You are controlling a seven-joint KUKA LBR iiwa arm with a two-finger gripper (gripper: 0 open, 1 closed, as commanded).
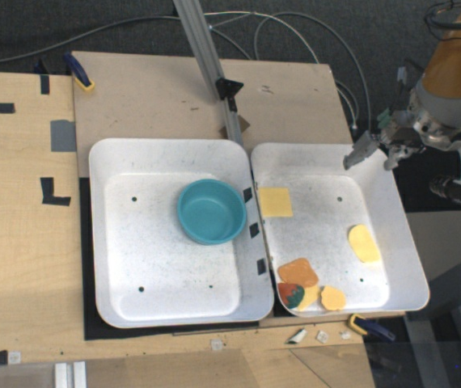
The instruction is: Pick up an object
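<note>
Right bin [400, 241], near edge: a small round yellow piece [332, 298] beside an orange piece [298, 272] and a red-and-green item [293, 295]. Further in, a yellow oval piece [364, 243] lies toward the right wall; a yellow square [276, 202] sits against the left wall. Left bin [117, 217]: a blue bowl [210, 210], upright, right of centre. Gripper [374, 153] hovers over the right bin's far right corner, fingers parted, holding nothing.

Yellow square [277, 202] flat, nearest the claw [372, 153], down-left of it. Yellow oval [364, 243] below the claw. Orange piece [298, 272], red-green piece [293, 295], yellow round piece [332, 298] clustered farthest, lower-left. Blue bowl [211, 211] upright, far left.
</note>
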